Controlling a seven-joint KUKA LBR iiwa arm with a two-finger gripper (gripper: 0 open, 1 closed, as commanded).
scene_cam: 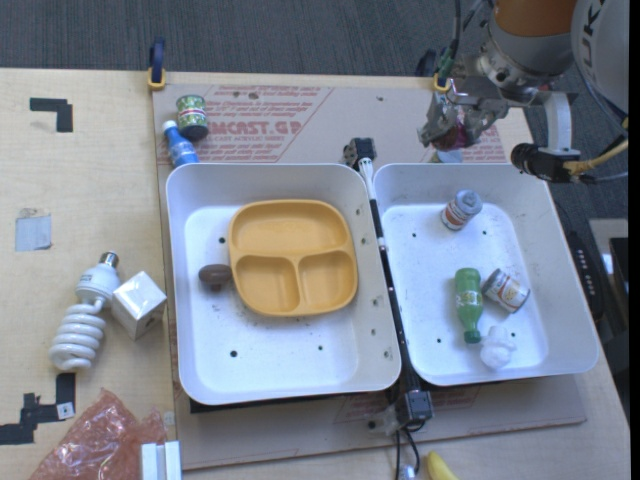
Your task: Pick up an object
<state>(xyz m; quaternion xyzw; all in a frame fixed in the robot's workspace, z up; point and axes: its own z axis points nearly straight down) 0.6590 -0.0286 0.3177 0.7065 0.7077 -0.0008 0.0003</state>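
1. The arm [560, 18] has a broad orange band above a silver-grey wrist ring.
2. A pale grey shell beside it carries dark lettering.
3. Thin black cables run along the wrist.
4. The tool [452, 128] is dark metal, with a small yellow part.

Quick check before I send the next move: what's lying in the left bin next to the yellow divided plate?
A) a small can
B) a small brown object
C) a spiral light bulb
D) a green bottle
B: a small brown object lies against the left edge of the yellow divided plate in the left bin; the green bottle is in the right bin.
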